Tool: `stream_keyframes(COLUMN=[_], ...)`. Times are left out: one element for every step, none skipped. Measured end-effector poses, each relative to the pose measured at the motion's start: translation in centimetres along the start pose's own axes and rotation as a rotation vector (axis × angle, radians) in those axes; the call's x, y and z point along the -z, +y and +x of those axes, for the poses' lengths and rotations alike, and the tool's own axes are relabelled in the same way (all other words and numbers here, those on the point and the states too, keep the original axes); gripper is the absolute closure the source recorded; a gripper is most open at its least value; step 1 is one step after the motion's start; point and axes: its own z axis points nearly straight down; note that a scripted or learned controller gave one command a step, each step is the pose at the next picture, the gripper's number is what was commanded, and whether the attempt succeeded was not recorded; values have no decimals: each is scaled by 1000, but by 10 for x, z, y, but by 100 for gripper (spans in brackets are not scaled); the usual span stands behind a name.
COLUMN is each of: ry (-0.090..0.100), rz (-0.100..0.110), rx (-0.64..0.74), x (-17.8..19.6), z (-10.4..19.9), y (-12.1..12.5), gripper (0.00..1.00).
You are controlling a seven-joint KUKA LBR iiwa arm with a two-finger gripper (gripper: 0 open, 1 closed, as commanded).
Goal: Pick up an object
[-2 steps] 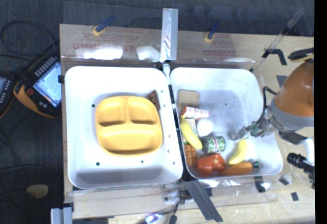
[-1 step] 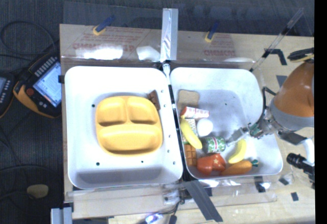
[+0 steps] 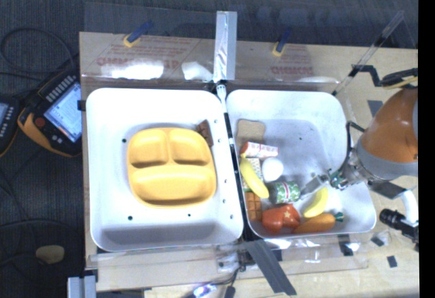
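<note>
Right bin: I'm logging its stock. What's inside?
The right bin holds two bananas, an egg, a can, a tomato and a carrot. The pile hides anything beneath.

Arm [image 3: 394,137] enters from the right edge of the camera view, orange band uppermost, grey wrist section below it. Wrist angled down and to the left over the right bin's right wall. Gripper [image 3: 325,184] sits low inside that bin, near its front right corner. Finger spacing too small and blurred to read.
</note>
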Motion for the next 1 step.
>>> stream_keyframes(ry=[-2], rz=[-1], rx=[-1], x=[9], z=[-1], y=[1], gripper=[100])
